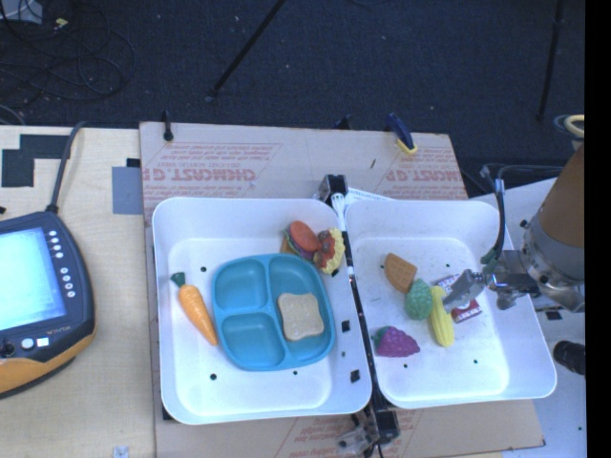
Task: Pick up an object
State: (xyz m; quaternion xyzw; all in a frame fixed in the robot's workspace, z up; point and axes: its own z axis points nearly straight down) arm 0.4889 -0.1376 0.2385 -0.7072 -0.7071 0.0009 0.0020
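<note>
One tool low over the right bin.
Its tip sits just beside the corn and broccoli; its grip state cannot be told.

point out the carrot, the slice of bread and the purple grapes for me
carrot [198, 314], camera view, middle of its orange body
slice of bread [302, 316], camera view, centre of the slice
purple grapes [395, 342], camera view, middle of the bunch

Single fixed cam, mounted above the surface, angled down, mid-range. Frames both white bins side by side; arm enters from frame right.
</note>
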